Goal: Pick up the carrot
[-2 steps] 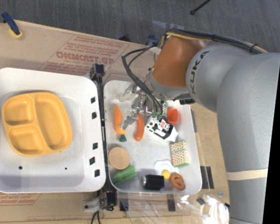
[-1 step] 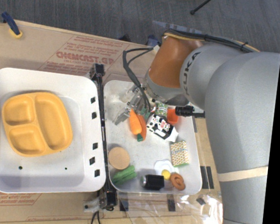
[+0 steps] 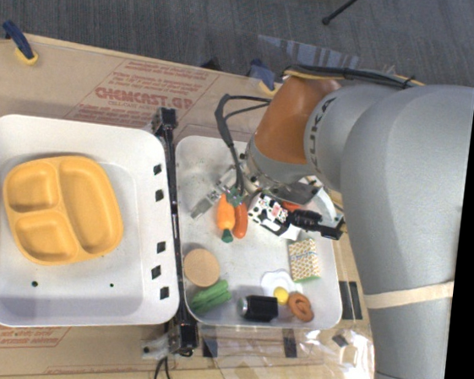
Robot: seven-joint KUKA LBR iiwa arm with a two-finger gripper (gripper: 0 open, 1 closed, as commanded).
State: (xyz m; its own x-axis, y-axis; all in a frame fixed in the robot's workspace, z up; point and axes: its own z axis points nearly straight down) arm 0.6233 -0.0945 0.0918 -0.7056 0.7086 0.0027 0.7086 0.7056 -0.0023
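The carrot [image 3: 226,216] is a small orange toy with a green end, lying in the upper middle of the right bin [image 3: 191,158]. A second orange piece [image 3: 241,220] lies right beside it, touching. My gripper [image 3: 223,195] comes down from the orange-banded wrist [image 3: 288,127] and sits just above the carrot's upper end, at or very near it. The wrist hides how the gripper meets the carrot. The carrot rests on the bin floor.
Around the carrot in the right bin lie a white-and-black card [image 3: 272,215], a waffle piece [image 3: 304,260], a fried egg [image 3: 277,280], a doughnut [image 3: 299,306], a black can [image 3: 259,308], a green vegetable [image 3: 210,295] and a tan disc [image 3: 202,266]. A yellow divided plate [image 3: 63,207] sits in the left bin [image 3: 79,307].
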